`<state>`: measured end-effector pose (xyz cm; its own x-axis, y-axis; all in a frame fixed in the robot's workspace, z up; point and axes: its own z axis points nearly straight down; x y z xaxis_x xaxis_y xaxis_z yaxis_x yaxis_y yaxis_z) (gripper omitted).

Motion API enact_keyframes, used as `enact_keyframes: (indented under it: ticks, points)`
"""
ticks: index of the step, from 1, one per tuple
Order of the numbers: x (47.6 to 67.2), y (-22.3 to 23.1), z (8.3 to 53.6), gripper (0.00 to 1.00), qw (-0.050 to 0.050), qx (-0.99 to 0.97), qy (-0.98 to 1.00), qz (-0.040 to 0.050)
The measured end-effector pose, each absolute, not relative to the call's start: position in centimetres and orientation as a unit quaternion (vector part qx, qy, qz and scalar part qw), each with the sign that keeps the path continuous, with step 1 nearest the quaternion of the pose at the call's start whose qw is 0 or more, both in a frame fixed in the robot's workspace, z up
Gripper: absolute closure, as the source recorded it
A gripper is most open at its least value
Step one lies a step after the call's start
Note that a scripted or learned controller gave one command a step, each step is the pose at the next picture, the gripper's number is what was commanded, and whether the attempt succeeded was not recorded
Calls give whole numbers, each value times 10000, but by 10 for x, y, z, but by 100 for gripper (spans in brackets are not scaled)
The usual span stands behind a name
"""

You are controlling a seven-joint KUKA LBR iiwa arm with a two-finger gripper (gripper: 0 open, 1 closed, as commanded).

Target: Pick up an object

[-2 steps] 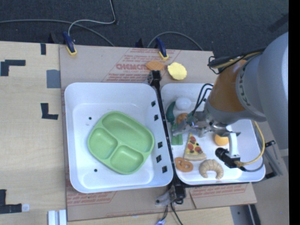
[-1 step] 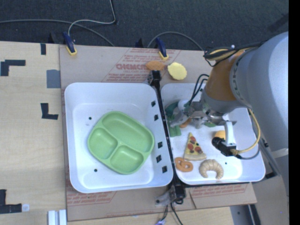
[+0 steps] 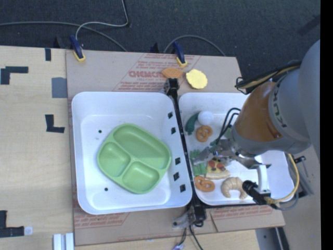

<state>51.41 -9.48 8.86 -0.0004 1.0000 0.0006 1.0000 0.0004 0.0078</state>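
Arm hovering over the crowded right bin (image 3: 291, 178)

Toy foods are crowding its left side: pretzel (image 3: 203, 133), pizza slice (image 3: 217, 169), croissant (image 3: 233, 186). The jaws (image 3: 218, 151) are sitting above the pizza, their state impossible to tell. The green tray (image 3: 134, 158) is filling the left bin (image 3: 86, 139).

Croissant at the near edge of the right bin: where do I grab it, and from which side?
Take the croissant across its thick middle, coming straight down. It lies flat as a curved crescent with tapering tips, so the belly probably gives the firmest hold. Set the gripper fingers across the arc; a pretzel sits close on its left and the bin wall just below.
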Motion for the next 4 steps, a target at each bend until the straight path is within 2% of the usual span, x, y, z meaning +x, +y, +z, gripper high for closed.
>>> enact_keyframes:
  ticks: [1,2,3,4]
  points:
    - [519,-94,103,100,70,7065,7077,77]
    - [530,-58,229,100,7,7065,7077,3]
    - [529,-59,229,0,3,7065,7077,-4]
    - [578,-113,89,0,9,7069,7073,-2]
